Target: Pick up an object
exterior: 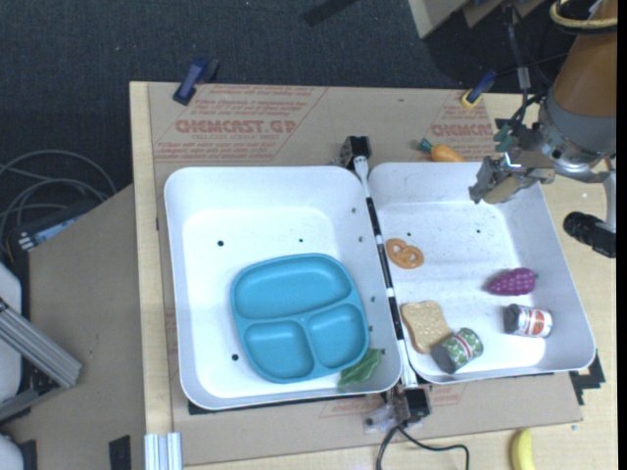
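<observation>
Even overhead light, bright white bins [196,262], soft faint shadows, slightly grainy, mild edge softness

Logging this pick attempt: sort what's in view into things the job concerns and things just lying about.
Job:
gripper
pretzel
grapes
toast
green can
red-and-white can

Lying about:
blue tray
green leaf
carrot
banana

A brown board [294,125] on dark blue carpet [98,27], cables [49,194] coiled at left.

Bench [245,125] — two white bins [196,262] side by side; carrot [446,152] beside.
</observation>
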You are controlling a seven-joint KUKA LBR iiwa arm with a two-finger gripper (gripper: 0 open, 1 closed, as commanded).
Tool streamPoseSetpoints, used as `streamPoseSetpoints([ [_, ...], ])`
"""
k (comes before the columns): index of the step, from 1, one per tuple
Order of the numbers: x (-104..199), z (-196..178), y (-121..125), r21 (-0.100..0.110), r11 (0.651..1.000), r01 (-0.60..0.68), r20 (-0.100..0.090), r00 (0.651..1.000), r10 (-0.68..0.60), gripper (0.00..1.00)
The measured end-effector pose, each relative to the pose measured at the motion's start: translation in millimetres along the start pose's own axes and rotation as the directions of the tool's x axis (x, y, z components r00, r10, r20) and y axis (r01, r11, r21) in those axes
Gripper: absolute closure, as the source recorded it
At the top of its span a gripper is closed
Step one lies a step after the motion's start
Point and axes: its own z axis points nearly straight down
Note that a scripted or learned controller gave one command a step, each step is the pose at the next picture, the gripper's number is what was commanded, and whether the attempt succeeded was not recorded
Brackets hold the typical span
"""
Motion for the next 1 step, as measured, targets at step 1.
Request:
streamPoseSetpoints([
  [1,62.3,17.0,4.4,0.006,1.000,0.000,-0.003,1.000,0.000,1.00],
])
